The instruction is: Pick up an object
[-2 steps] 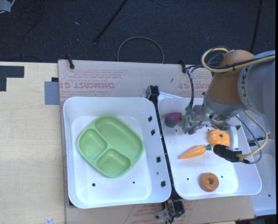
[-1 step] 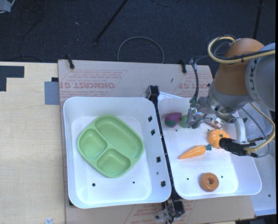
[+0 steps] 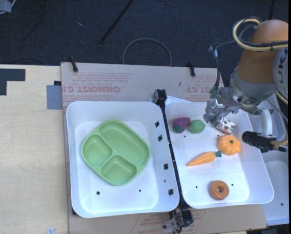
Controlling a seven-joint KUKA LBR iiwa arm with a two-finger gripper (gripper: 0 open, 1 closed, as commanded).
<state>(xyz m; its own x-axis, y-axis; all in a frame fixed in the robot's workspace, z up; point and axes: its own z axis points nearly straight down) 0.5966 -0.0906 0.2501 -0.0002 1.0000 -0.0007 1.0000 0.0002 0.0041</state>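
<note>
The right bin [image 3: 255,189] holds a purple toy [image 3: 181,124], a green ball [image 3: 197,126], a small white item with red marks [image 3: 227,126], an orange pumpkin [image 3: 229,145], a carrot [image 3: 202,159] and a donut [image 3: 218,189]. My gripper [image 3: 215,113] hangs over the bin's far edge, just right of the green ball. The white item lies directly beside its tip, on the near right. Whether they touch is unclear.
A green divided plate [image 3: 116,151] lies in the left bin [image 3: 82,199]. A black divider [image 3: 167,150] runs between the two bins. A black part [image 3: 255,139] juts in at the right bin's right edge. Cables loop over the arm's orange band [image 3: 265,38].
</note>
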